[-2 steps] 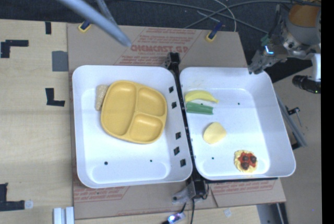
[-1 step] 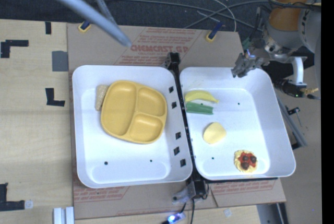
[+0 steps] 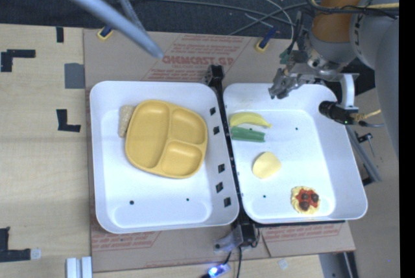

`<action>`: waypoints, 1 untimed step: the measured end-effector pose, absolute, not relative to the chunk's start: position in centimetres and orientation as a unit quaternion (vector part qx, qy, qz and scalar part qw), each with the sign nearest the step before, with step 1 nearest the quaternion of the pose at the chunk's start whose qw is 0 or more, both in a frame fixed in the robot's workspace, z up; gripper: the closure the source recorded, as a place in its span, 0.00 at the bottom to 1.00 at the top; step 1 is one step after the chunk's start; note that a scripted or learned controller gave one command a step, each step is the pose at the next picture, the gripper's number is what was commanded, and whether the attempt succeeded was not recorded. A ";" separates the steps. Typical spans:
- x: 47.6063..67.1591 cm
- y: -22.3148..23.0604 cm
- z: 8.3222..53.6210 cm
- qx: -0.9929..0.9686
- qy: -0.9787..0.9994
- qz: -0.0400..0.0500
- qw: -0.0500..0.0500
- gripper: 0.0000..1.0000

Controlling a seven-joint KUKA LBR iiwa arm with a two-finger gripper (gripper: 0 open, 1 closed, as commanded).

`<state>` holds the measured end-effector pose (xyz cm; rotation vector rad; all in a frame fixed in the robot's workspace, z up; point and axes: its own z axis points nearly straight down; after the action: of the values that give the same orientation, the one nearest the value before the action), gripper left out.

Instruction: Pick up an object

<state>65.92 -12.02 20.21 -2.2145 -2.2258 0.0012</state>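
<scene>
- The claw (image 3: 283, 90) hangs over the far rim of the right bin (image 3: 337, 202), near that bin's far left corner; its dark tips point down and to the left.
- Claw state: the tips are small and dark against the rim, and I cannot tell whether they are parted or closed. Nothing is seen between them, and they touch no object.
- Candidate objects, all in the right bin: a yellow banana (image 3: 249, 120) nearest the claw, a green pod-shaped piece (image 3: 248, 135) touching the banana's near side, a pale yellow rounded piece (image 3: 266, 165) near the bin's middle, and a small pizza-like disc with red spots (image 3: 305, 199) toward the near right corner.
- Judgement on the step: the arm appears to be in approach, with no descent to an object made yet.
- Advice: the rounded piece and the disc stand apart from their neighbours and offer a cleaner grasp. The banana is closest, but the pod against it may be caught or pushed.
- Advice: centre over the chosen object before lowering, and keep clear of the bin wall.
- Outward: the left bin (image 3: 104, 160) holds a yellow divided plate (image 3: 166, 139) with a tan piece (image 3: 124, 120) tucked at its left edge. Both bins rest on the desk (image 3: 39, 173).
</scene>
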 end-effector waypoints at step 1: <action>65.6 -6.7 21.6 -0.705 -0.709 0.000 0.001 1.00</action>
<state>65.58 -6.69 21.59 -2.2127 -2.2276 -0.0014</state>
